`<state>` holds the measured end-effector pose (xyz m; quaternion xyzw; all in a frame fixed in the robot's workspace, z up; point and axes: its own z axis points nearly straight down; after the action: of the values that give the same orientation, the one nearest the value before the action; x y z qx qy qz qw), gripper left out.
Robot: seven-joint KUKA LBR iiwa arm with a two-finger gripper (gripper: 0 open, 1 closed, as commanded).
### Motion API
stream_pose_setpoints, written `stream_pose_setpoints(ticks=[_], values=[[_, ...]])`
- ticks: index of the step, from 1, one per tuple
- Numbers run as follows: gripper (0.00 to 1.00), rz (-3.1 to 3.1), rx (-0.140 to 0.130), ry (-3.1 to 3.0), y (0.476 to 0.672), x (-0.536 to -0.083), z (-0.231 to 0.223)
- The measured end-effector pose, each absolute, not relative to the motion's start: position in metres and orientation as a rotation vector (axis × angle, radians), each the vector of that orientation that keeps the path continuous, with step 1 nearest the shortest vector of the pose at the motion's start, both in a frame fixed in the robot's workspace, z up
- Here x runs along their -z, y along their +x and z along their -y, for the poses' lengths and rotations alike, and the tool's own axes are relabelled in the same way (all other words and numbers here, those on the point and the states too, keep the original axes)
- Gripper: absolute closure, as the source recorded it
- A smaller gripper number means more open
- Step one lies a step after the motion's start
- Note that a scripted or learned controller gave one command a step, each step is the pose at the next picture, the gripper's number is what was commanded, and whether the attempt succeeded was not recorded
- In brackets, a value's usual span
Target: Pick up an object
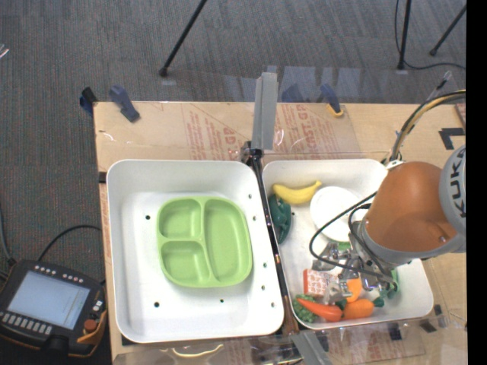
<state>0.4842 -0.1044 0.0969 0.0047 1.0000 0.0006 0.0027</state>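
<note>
Whether the fingers [364,280] are spread or closed cannot be told from the camera view: they are lost among cables and dark hardware under the orange band [407,204] of the arm, low over the near part of the right bin [421,295]. Directly beneath and just near of them lies the cluster of small things any pick would draw on: an orange piece [359,309], a carrot [326,310] with its long axis running left to right along the bin's near wall, and a red-and-white packet [316,282] just to the left. Nothing can be seen lifted between the fingers. My judgement is that the nearest candidate is the orange piece, just near of the tool, so the coming move is a short drop, not a reach. Farther off in the same bin rest a banana [297,192], a white plate [333,207] and a dark green item [281,220] by the left wall. The left bin [129,188] holds a green divided tray [204,242]. Both bins sit on the counter [183,128].
</note>
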Motion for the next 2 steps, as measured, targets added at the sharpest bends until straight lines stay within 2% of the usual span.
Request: stream_pose_setpoints(ticks=[1,2], values=[[1.00,-3.138,-0.001,0.040,0.488,-0.145,0.092],[1.00,-3.143,-0.003,-0.023,0.507,-0.130,0.082]])
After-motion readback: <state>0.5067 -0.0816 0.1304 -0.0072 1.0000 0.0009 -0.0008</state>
